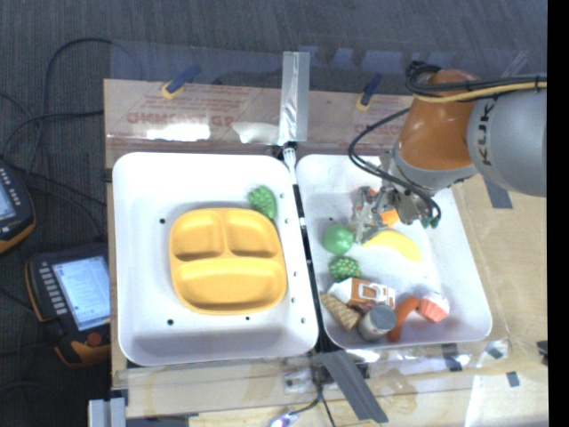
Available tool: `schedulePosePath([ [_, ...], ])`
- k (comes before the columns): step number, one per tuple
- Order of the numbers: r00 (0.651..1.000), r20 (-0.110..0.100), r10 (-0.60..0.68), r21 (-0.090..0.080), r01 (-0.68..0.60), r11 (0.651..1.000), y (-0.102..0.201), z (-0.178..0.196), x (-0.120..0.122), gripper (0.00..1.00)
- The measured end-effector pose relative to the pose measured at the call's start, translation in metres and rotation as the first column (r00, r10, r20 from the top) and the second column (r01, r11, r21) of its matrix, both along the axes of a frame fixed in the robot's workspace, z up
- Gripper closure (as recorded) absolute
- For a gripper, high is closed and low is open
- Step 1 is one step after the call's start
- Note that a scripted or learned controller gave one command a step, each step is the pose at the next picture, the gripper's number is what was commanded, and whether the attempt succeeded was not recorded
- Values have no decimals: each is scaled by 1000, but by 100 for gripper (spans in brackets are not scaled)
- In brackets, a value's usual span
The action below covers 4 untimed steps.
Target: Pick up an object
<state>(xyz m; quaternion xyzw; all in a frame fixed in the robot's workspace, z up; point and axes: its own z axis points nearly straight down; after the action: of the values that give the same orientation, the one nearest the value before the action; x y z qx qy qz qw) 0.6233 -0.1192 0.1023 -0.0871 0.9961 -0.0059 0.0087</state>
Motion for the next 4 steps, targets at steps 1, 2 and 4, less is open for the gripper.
schedulePosePath([
  [1,998,-13,-56,12,56,998,58,130,-4,100],
  [2,998,-11,-56,10,56,998,58,139,-3,100],
  [4,993,10,-115,11,115,993,21,10,-71,100],
])
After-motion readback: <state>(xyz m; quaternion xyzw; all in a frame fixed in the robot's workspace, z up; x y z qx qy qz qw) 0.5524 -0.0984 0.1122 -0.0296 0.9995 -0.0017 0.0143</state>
